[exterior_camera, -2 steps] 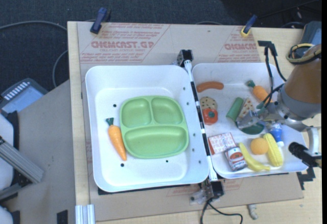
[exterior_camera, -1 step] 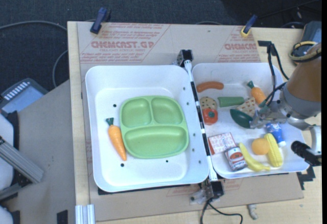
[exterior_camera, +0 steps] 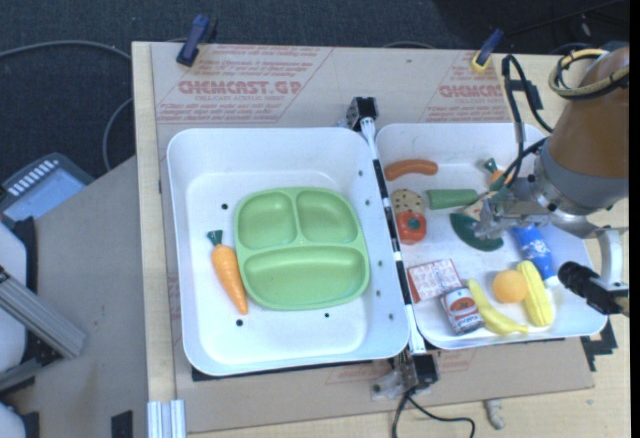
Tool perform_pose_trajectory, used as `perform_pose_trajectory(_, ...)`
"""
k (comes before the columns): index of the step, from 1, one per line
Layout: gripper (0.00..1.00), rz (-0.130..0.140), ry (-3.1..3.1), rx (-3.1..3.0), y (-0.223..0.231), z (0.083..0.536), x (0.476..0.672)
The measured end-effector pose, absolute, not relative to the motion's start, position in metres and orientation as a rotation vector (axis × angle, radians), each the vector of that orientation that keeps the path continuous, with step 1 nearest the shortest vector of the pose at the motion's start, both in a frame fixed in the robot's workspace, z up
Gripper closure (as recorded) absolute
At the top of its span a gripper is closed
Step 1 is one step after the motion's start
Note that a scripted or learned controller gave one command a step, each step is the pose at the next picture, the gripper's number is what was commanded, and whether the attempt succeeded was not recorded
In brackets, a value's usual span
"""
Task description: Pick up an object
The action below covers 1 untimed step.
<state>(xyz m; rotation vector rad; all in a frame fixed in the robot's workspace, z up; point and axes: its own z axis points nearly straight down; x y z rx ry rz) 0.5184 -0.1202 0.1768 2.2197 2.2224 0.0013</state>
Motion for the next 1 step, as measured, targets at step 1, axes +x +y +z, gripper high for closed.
perform_pose_trajectory(1,0.00,0.000,2.222,2.221,-0.1206,0.1765,0.5180)
